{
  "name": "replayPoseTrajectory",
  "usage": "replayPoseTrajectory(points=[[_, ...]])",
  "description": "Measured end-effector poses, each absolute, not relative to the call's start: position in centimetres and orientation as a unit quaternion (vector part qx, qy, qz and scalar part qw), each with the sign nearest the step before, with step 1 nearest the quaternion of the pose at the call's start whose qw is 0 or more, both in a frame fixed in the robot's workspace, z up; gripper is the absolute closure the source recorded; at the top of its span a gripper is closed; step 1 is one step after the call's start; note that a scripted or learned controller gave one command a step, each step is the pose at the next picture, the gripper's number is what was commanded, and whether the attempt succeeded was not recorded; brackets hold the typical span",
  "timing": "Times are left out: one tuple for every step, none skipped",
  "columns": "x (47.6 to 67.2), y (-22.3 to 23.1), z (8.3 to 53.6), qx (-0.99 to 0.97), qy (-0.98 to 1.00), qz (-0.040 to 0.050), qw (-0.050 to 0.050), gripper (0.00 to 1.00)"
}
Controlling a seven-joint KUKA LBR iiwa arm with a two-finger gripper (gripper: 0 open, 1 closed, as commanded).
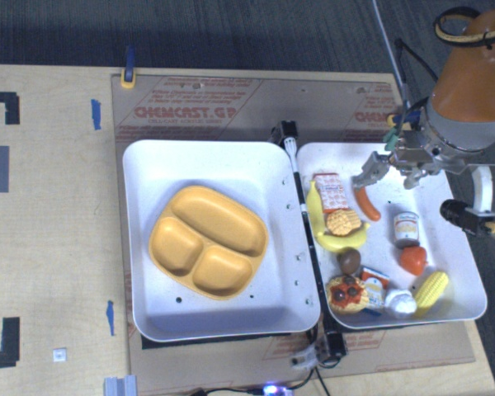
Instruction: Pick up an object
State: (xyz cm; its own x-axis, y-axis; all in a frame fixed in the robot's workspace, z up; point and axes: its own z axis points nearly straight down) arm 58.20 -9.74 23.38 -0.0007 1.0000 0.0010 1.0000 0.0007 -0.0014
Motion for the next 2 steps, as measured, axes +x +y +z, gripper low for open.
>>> replayPoseTrajectory(points=[[60.9,-10.2,9.7,-0.707,-0.707,-0.0015,-0.003,0.0],[61.1,-10.1,10.8,-0.708,-0.707,-0.0039,-0.004,1.0]])
